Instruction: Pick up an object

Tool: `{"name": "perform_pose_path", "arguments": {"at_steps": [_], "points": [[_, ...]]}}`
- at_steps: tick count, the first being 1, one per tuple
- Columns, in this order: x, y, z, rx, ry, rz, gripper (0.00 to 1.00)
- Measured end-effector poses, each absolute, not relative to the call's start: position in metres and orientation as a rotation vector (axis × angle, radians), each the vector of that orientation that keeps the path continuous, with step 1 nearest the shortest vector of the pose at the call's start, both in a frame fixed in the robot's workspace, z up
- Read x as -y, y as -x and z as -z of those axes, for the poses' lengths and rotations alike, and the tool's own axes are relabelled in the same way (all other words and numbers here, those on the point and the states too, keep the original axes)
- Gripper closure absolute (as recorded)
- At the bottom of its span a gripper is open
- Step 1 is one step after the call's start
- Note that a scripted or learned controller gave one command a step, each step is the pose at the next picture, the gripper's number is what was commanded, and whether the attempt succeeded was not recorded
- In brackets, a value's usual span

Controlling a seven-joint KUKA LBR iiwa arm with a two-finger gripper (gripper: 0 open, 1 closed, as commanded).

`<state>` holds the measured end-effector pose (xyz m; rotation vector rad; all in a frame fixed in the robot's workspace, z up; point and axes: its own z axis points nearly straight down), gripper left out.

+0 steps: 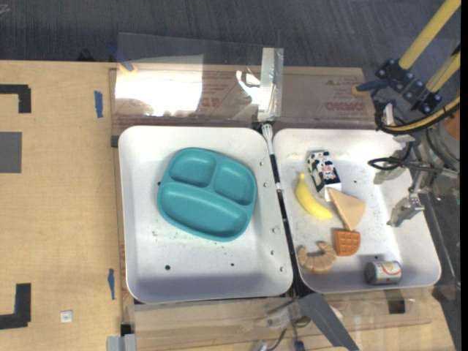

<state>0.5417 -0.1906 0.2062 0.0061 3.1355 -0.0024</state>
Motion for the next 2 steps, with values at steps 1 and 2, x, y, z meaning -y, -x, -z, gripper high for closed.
{"name": "perform_pose_path", "arguments": {"at_steps": [1, 2], "points": [[0.16, -0.529, -0.105, -3.104, -0.24, 0.007, 0.0], [0.124, -0.56, -0.101, -2.773, -1.401, -0.01, 0.0]]}}
